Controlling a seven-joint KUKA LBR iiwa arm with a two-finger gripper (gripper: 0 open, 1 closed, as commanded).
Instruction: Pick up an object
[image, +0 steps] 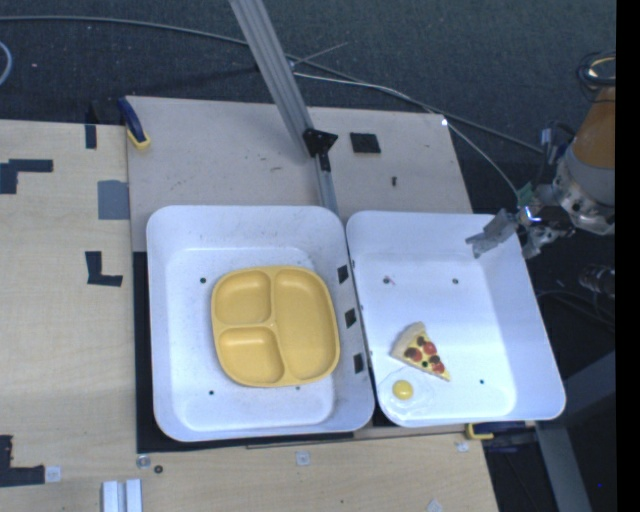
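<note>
A toy pizza slice with red dots lies in the right bin, near its front. A small yellow round piece sits just in front of it, by the bin's front left corner. A yellow divided plate rests in the left bin. My gripper hangs over the right bin's back right corner, well apart from the pizza slice, with nothing seen between its fingers.
A metal pole slants down from the top to the gap between the bins. Cables run across the bench behind the bins. A blue and yellow clamp sits at the back left.
</note>
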